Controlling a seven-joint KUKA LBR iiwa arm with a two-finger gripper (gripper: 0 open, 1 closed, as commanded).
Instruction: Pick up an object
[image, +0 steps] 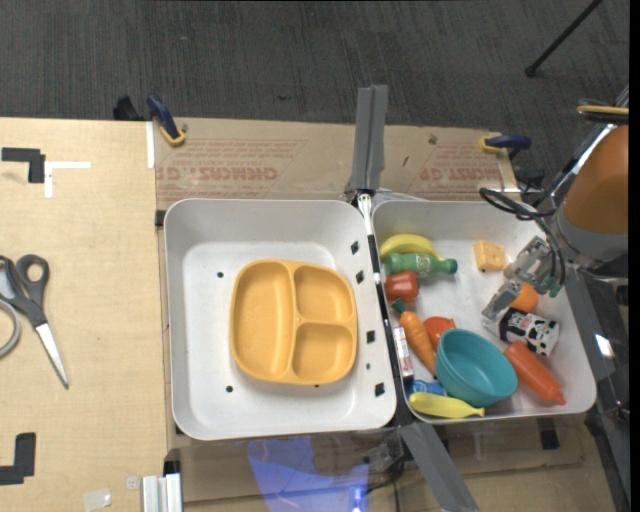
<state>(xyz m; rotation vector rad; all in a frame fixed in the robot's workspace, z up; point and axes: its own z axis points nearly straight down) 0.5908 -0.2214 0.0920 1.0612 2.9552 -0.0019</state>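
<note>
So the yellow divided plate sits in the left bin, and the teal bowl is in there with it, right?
Not quite. The camera view shows the yellow divided plate alone in the left bin; the teal bowl sits in the right bin, among the toy foods.

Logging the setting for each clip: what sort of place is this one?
Probably a robotics lab workbench, not a home kitchen: two white bins clamped onto cardboard, toy food like a plastic banana, and scissors lying on the bench.
</note>
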